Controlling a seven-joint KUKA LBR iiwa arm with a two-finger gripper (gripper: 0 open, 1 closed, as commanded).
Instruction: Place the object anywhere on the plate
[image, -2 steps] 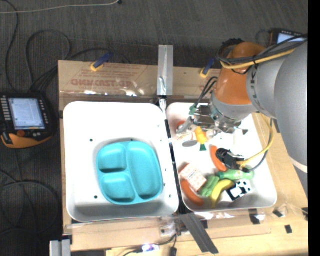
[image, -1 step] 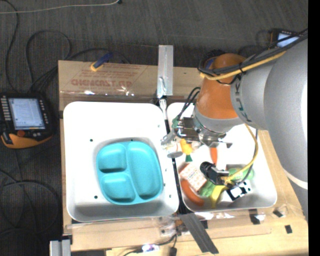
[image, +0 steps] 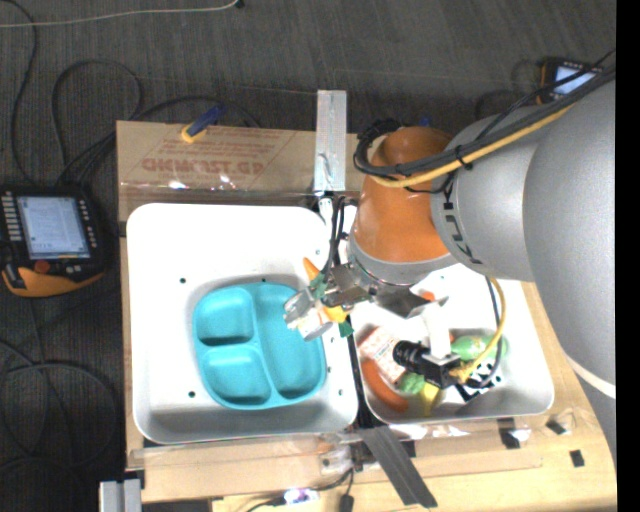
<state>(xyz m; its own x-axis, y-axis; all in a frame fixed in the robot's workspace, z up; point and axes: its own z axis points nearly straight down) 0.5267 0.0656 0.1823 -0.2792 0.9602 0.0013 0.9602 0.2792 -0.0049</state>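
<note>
Two white bins: left bin (image: 160, 300), right bin (image: 530, 390). One turquoise plate (image: 255, 345), three compartments. One arm (image: 520, 170). One handheld screen unit (image: 48, 238), left edge.

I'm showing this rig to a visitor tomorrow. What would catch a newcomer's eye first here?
First the big grey arm with its orange band, reaching in from the right over the seam between the two shallow white bins. Next the bright turquoise three-compartment plastic plate in the left bin, with the pincer at its right rim. Then the colourful clutter of small objects in the right bin.
</note>
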